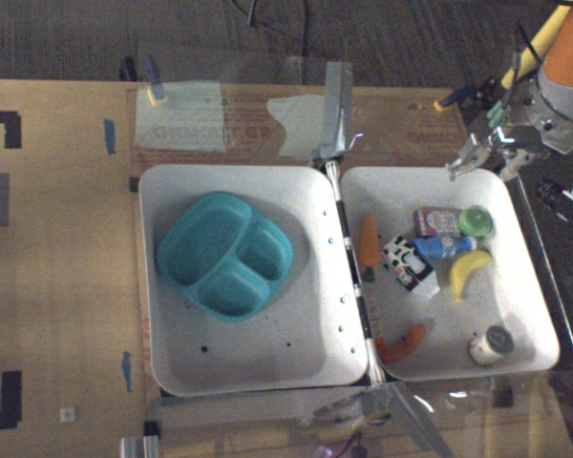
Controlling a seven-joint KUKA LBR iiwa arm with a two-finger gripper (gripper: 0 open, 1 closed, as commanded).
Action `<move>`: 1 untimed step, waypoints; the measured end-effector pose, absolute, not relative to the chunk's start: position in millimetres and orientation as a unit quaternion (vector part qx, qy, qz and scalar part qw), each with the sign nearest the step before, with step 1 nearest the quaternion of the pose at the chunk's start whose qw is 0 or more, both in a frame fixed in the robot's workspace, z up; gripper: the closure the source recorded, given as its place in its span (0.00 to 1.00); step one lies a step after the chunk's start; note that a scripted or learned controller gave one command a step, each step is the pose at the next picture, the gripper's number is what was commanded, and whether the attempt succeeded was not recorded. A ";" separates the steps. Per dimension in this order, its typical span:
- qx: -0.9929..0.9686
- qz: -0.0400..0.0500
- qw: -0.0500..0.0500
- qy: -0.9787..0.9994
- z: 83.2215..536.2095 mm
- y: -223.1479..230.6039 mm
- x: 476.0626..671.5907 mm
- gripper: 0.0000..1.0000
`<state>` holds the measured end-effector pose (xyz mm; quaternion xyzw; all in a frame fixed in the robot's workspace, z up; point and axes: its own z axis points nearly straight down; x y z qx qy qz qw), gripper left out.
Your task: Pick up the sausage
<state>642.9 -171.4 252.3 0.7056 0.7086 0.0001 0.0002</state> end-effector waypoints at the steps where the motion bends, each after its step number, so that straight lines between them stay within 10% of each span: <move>1: 0.585 0.000 0.000 0.811 139.4 -103.7 601.5 0.00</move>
